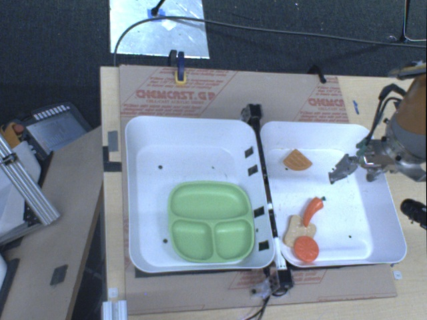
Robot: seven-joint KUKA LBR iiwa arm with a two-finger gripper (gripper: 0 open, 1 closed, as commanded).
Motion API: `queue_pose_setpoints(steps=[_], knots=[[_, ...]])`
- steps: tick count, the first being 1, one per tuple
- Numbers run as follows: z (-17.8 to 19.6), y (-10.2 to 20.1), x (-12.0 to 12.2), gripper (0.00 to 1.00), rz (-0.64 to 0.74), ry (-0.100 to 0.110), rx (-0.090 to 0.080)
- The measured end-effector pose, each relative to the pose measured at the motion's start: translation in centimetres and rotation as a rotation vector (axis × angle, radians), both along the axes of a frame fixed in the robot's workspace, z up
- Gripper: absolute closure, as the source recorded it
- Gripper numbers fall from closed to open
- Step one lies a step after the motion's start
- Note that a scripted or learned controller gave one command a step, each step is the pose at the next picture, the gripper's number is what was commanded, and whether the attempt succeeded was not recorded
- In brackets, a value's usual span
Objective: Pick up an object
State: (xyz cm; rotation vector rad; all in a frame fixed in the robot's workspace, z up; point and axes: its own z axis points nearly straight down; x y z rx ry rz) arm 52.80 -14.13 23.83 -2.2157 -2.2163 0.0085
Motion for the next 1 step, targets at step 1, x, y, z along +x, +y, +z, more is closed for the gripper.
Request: queue_pose_setpoints(steps=[1], knots=[[0.53,0.01,0.23,0.0,0.003,-0.011,-0.002]])
